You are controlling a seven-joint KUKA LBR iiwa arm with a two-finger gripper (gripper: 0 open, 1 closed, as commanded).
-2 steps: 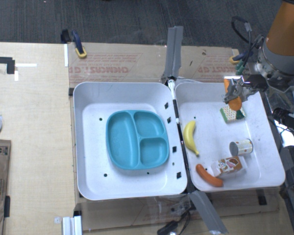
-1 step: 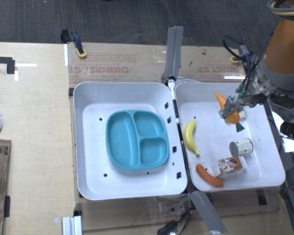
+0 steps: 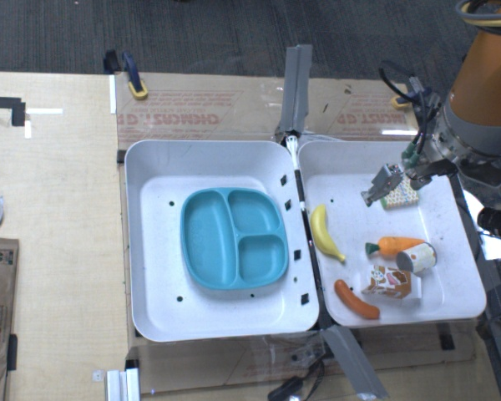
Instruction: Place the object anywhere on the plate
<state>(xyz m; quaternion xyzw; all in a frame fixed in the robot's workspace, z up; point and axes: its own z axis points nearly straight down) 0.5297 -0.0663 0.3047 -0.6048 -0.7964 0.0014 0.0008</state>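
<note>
Hand [image 3: 382, 187] sits low in right bin [image 3: 451, 303], upper part, touching or just over a small speckled sponge-like block [image 3: 401, 195]. Can't tell contact or what the hand is doing, too small. Plate [image 3: 234, 237], blue, 3 compartments, lies in left bin [image 3: 142, 249] w/ nothing on it. Other stuff: banana [image 3: 325, 232], carrot [image 3: 398, 245], sausage [image 3: 356, 300], small carton [image 3: 390, 281], grey cup [image 3: 416, 260]. Obstacle: bin walls + divider post [image 3: 296, 86] btwn bins, needs lift over.
</note>
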